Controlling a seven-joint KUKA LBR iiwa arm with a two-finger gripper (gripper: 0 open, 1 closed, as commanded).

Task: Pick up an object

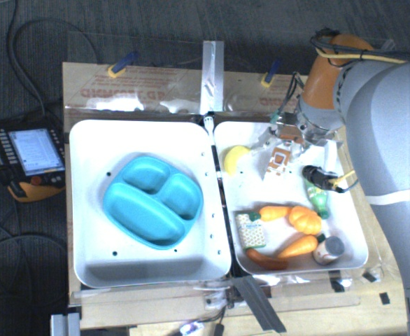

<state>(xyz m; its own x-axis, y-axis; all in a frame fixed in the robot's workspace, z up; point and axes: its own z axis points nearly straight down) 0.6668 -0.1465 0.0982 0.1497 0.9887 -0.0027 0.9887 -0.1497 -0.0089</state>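
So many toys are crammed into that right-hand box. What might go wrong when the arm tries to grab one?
1. The gripper hangs over the far end of the right bin, near the yellow lemon; a round toy may roll away.
2. The carrots and orange pumpkin lie packed together, so it might nudge several at once.
3. It sits near the bin's wall, so it might bump it.

Yellow lemon (234,157), orange carrots (297,245) and green bottle (318,199) lie loose in the right bin (362,247)

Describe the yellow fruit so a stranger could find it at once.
Look in the right bin, at its far left corner beside the divider. The yellow lemon lies there alone, apart from the orange vegetables clustered along the near side.
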